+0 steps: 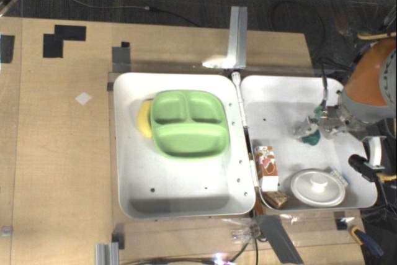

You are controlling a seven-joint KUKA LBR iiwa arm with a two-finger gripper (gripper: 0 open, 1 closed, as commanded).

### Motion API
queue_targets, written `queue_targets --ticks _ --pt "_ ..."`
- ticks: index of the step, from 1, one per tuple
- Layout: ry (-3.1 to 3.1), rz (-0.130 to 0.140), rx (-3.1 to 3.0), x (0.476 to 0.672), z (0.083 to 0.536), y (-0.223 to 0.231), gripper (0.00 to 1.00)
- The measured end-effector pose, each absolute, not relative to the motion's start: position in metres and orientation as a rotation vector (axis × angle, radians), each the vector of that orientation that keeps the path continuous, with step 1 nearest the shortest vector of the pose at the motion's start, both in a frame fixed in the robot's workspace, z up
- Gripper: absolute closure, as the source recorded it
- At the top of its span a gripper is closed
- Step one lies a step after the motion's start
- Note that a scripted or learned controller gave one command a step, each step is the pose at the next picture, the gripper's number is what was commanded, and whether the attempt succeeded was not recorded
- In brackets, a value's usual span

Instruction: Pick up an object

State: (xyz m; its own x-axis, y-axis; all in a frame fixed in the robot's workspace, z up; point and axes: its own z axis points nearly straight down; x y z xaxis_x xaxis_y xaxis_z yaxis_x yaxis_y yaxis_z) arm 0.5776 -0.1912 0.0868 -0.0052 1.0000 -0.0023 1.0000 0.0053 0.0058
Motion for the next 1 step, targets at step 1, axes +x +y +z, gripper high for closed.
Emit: queue_targets --ticks 1 --pt "2.226 0.009 2.197 0.5808 0.1002 -0.1910 1.00"
